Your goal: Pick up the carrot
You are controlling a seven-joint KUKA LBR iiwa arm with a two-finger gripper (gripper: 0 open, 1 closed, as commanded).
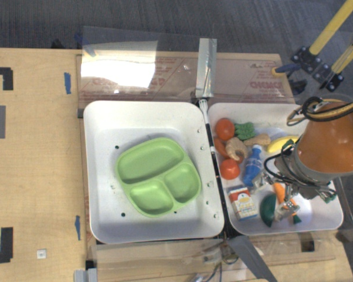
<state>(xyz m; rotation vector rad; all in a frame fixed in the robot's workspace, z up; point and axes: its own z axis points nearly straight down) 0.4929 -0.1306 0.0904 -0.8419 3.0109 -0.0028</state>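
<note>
The carrot (280,191) lies in the right bin (332,219), directly under the gripper (288,205); its long axis points near-right. Whether the gripper holds it I cannot tell.

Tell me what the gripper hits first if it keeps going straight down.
Likely the carrot, which lies right under the gripper in the right bin, beside a dark green item. Depth is unclear from this view.

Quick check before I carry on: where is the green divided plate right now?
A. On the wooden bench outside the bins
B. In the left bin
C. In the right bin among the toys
B. The green divided plate lies on the floor of the left bin, apart from the toy clutter in the right bin.
</note>
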